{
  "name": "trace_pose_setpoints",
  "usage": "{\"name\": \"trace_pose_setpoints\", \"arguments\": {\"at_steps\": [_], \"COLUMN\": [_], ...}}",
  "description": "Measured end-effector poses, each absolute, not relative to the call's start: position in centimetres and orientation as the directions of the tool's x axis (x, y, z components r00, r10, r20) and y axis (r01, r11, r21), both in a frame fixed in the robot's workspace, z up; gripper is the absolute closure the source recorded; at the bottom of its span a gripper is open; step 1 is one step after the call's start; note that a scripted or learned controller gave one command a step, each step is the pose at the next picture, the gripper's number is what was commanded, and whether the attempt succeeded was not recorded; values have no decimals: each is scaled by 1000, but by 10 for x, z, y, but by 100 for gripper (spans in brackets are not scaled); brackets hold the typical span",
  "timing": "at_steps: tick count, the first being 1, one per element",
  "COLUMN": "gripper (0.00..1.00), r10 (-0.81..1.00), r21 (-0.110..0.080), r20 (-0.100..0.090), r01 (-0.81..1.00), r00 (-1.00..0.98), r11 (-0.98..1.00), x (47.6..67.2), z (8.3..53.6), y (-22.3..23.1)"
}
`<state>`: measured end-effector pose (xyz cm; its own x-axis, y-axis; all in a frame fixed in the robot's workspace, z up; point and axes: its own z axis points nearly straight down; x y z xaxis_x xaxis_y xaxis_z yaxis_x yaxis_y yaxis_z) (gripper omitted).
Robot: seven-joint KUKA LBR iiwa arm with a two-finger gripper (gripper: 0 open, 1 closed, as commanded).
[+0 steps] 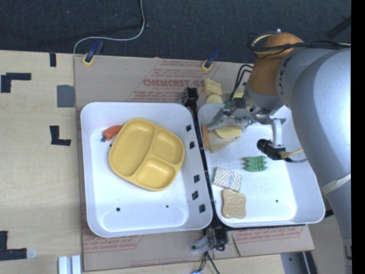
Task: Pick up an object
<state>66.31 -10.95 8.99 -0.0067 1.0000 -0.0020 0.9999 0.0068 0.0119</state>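
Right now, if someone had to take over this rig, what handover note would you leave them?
Gripper: low in the right bin, at its far left corner by the pale food pieces; grip not readable.
Right bin also holds a green toy, a patterned packet and a toast slice.
Left bin: yellow plate, orange piece.
Done: no lift visible.
Left: grasp and raise one object.

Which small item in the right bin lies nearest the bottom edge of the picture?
The tan bread-slice-shaped toy; the blue-and-white patterned square packet and the green ridged toy lie higher up.
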Motion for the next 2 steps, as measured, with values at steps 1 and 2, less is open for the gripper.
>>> {"name": "trace_pose_setpoints", "arguments": {"at_steps": [1, 2], "gripper": [0, 0], "r10": [1000, 1000], "r21": [13, 22], "r20": [-10, -8], "r01": [1000, 1000], "r00": [1, 4], "r11": [0, -4], "x": [664, 650], "z": [92, 93], "y": [-101, -99]}}
